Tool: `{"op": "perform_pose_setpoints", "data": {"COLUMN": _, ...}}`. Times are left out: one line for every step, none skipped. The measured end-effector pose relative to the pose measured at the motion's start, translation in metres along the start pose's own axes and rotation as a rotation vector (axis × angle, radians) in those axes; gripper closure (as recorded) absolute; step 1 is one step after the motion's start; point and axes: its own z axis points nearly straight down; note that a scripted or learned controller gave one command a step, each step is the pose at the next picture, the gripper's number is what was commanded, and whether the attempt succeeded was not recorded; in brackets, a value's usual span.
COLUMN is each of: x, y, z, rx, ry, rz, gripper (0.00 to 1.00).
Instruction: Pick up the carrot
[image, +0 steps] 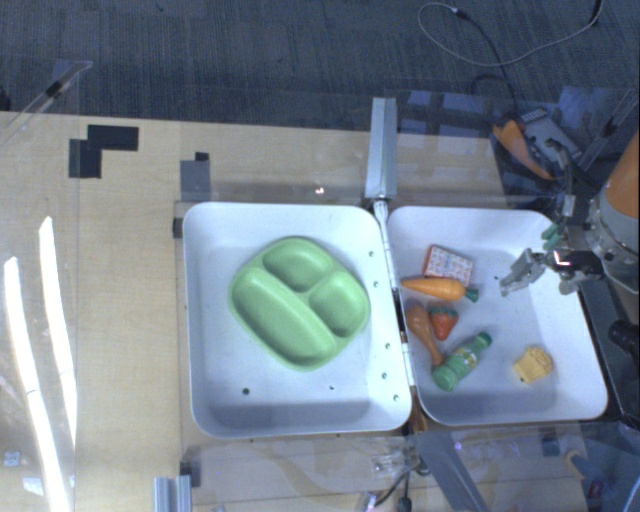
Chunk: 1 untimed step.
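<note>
Pale wood tabletop (120, 300) under a glossy clear sheet; dark carpet beyond, crossed by a black cable (500, 50). Black tape marks (100, 145) near the far left corner. No legible writing; checkered pattern on the small box (447, 264). Left bin (200, 400): green divided plate (300, 300). Right bin (570, 400): carrot (434, 288) lying near the divider, beside the box, strawberry (444, 320), sausage (423, 336), green bottle (461, 361), yellow piece (532, 365). Gripper (527, 268) over the right bin's far right side, fingers spread, holding nothing, apart from the carrot.

The pale wooden bench (120, 300) bears two shallow white bins side by side, left (205, 400) and right (575, 395).
</note>
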Motion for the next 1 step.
{"op": "perform_pose_setpoints", "data": {"x": 0.0088, "y": 0.0695, "z": 0.1252, "rx": 0.001, "ry": 0.001, "rz": -0.02, "gripper": 0.0}}
